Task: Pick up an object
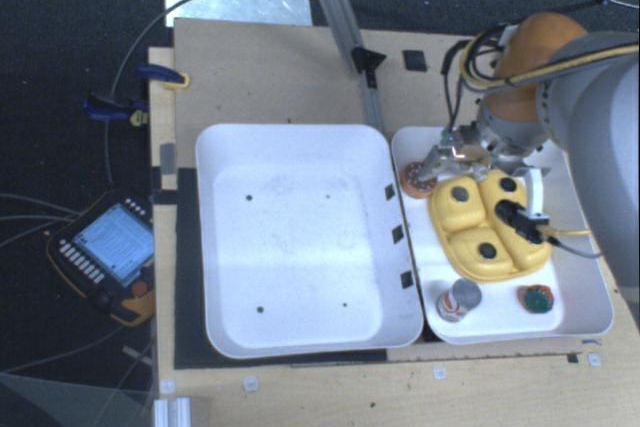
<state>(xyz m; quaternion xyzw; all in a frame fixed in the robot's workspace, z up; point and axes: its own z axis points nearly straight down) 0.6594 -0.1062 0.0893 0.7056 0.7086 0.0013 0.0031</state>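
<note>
The tabletop carries two shallow white bins side by side. The grey arm comes in from the right, with its orange band above the far part of the right bin. The hand is low over the far left part of this bin. It is just beside the far edge of a big yellow moulded piece. Whether the hand is spread or pressed together I cannot tell, and I see nothing held in it.

The yellow moulded piece lies flat in the middle of the right bin. It has rounded lobes, and each lobe has a dark spot. A small round brown and pink thing lies near the left wall of the same bin, close to the hand; I cannot tell if they touch. A small grey, red and white cylinder stands at the near side of the bin, just beside the near end of the yellow piece. A little green and red ball lies to the right of the cylinder, apart from it.

The left bin shows a few small dark dots on its floor. Small black tabs sit on the rim between the two bins. A grey pole runs at a slant over the far part of the tabletop. A blue clamp grips the left edge of the tabletop. A control pendant with a lit screen lies on the dark floor at the left.
</note>
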